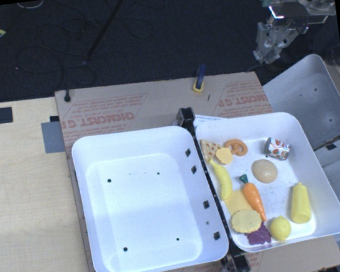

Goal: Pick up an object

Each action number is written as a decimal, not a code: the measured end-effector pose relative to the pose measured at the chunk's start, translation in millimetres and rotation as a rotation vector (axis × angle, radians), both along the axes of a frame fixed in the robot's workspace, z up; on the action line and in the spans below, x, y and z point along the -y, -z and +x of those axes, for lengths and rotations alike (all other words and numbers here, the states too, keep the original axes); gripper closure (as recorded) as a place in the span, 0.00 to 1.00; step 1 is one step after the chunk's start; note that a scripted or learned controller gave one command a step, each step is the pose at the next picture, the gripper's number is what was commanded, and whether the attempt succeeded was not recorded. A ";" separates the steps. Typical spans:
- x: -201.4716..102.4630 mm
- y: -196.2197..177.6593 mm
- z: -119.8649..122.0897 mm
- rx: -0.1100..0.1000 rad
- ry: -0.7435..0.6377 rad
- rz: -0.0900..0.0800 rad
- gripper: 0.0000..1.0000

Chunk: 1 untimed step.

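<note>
The left bin (142,205) lay bare of goods, so every candidate for the pick sat in the right bin (309,144), and that was where I judged I would have to reach. My gripper (271,41) hung at the far right, well apart from both bins and above the dark floor beyond the bench, parked clear so the camera saw the contents; whether it was open or closed I could not tell, and nothing showed in its grasp.

The toy food crowded the bin's left side: a banana (224,180) along the divider, a carrot (253,196) beside it, a flat yellow round (246,221) touching a purple piece (258,236) and a lemon (280,228). The yellow bottle (299,202), the beige egg-like ball (265,171) and the small red-and-white carton (278,148) stood more apart, so I judged them easier to pick.
</note>
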State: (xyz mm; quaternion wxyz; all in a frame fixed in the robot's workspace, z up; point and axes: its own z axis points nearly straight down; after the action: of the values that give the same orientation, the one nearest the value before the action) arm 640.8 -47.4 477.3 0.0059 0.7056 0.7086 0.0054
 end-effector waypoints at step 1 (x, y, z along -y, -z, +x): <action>-63.9 -64.8 3.3 -0.011 -0.002 0.002 1.00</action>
State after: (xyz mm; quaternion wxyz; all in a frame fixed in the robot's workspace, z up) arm 644.0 16.5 542.1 0.0012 0.7048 0.7094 0.0025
